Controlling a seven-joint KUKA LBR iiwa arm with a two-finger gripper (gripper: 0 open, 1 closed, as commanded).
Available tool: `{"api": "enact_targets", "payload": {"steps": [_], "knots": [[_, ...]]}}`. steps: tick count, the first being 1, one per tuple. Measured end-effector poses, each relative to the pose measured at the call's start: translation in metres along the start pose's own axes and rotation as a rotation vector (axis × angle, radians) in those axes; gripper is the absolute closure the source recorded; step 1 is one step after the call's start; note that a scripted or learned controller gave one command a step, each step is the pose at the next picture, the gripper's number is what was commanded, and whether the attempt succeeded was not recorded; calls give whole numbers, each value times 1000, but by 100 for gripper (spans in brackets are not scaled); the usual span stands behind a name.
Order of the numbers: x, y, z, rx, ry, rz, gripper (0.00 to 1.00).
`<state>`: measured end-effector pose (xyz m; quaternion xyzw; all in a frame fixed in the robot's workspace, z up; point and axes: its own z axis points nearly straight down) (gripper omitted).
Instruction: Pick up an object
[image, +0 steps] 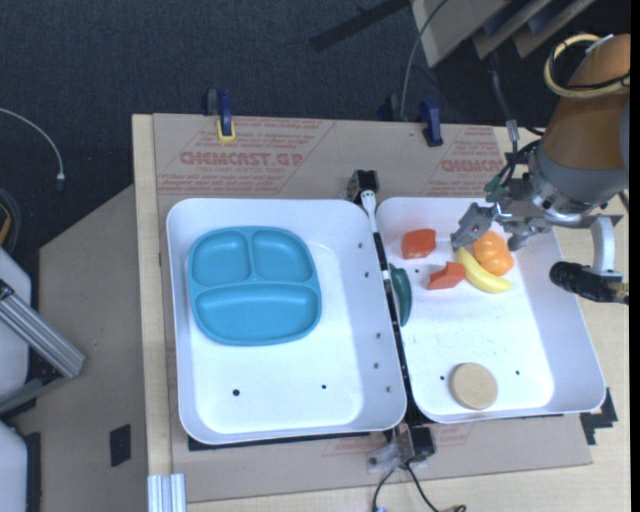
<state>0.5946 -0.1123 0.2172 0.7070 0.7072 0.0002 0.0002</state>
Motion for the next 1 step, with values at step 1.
{"api": "enact_targets", "payload": {"steps": [1], "knots": [[6, -3, 61, 7, 2, 0, 0]]}}
